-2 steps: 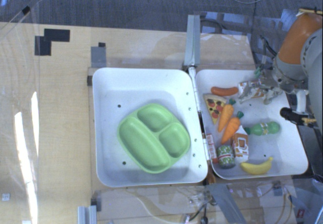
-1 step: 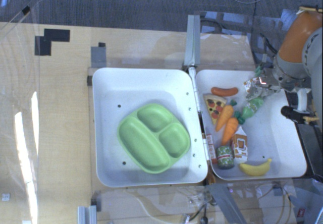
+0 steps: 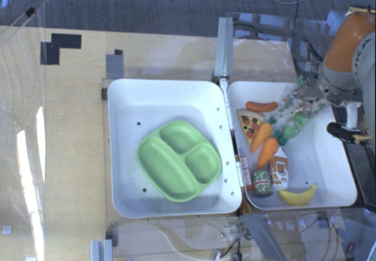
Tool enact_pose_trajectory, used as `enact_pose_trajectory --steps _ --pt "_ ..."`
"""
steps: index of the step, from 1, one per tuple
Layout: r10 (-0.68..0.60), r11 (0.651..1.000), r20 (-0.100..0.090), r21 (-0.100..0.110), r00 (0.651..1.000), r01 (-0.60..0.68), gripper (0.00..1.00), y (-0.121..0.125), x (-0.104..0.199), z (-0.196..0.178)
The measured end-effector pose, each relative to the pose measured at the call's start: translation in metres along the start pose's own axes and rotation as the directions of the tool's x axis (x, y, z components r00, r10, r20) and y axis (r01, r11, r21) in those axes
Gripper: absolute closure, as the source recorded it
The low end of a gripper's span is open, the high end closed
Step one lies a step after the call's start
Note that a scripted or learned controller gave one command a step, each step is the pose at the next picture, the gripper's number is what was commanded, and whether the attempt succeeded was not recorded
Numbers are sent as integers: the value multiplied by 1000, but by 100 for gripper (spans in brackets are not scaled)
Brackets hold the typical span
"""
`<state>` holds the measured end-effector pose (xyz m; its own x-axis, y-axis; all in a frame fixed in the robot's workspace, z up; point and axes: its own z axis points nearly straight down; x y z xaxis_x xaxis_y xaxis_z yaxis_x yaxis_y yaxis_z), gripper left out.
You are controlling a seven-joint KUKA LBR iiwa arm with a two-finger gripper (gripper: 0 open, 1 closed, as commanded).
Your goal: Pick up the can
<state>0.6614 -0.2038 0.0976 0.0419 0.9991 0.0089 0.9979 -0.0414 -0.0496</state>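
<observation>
The can (image 3: 261, 182) is small, dark green with a red band. It stands in the front left corner of the right bin (image 3: 332, 160), next to a small carton (image 3: 279, 171). My gripper (image 3: 302, 101) hangs over the bin's back right part, well behind the can and to its right, just above a green bottle (image 3: 292, 127). Nothing shows in its grasp.
Around the can in the right bin lie a banana (image 3: 297, 195), two carrots (image 3: 264, 142), a pizza slice (image 3: 248, 121) and a sausage (image 3: 261, 106). The left bin (image 3: 126, 136) holds a green divided plate (image 3: 179, 160). A metal divider (image 3: 232, 136) separates the bins.
</observation>
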Motion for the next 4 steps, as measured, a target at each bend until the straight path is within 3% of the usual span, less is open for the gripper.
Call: enact_pose_trajectory --steps 1,2,3,4 --pt "-4 1000 0 11 1000 4 100 -2 0 -10" --pt "-6 1000 -1 10 1000 6 0 -2 1 -10" --pt "16 999 9 -45 1000 -15 0 4 -1 -44" --pt "16 999 9 -47 1000 -15 0 5 -1 -44"
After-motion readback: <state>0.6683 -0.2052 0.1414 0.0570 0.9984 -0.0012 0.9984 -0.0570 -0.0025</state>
